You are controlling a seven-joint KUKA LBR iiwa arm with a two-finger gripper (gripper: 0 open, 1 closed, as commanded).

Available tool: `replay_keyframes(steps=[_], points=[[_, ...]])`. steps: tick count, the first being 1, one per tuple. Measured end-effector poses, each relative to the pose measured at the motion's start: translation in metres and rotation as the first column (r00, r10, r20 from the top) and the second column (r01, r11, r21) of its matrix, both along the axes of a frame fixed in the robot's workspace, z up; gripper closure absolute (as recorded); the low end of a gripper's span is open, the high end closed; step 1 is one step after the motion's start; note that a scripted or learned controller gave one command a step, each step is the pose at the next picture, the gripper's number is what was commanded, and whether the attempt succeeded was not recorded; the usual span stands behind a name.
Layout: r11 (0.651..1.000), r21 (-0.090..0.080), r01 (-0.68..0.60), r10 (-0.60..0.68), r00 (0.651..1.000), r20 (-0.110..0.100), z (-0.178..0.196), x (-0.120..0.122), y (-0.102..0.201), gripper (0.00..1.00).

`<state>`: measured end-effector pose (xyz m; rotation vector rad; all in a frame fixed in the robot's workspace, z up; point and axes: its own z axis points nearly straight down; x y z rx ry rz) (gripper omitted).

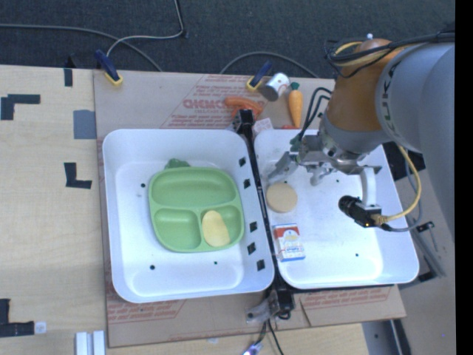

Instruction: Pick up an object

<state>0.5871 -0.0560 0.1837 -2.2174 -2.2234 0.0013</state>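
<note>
1. Nearest the lower edge, in the right bin, a small red-and-white carton lies flat, apart from everything else.
2. Just above it sits a round tan disc, close to the wall between the bins. It looks the likeliest thing to be picked.
3. The claw hangs just above and right of that disc, touching neither it nor the carton. Its grey fingers seem spread and nothing lies between them.
4. My judgement: this is the approach step, with no grasp yet made. Next, the claw must centre over the disc, descend, then close on it.
5. The arm reaches in from the right, wrist bent downward over the right bin's upper half.
6. In the left bin, a green divided tray carries a yellow piece.
7. Farthest, on the tabletop beyond the bins, lies a toy carrot.
</note>
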Motion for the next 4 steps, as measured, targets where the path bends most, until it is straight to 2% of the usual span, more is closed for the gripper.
replay_keyframes(steps=[1,2,3,4], points=[[1.000,-0.001,0.001,-0.001,1.000,0.007,-0.097,0.020,-0.039,0.00],[1.000,-0.002,0.002,-0.002,1.000,0.007,-0.097,-0.021,-0.058,0.00],[1.000,0.000,0.000,0.000,1.000,0.002,0.001,0.018,0.012,0.00],[1.000,-0.001,0.002,-0.002,1.000,-0.001,0.000,-0.048,0.013,0.00]])
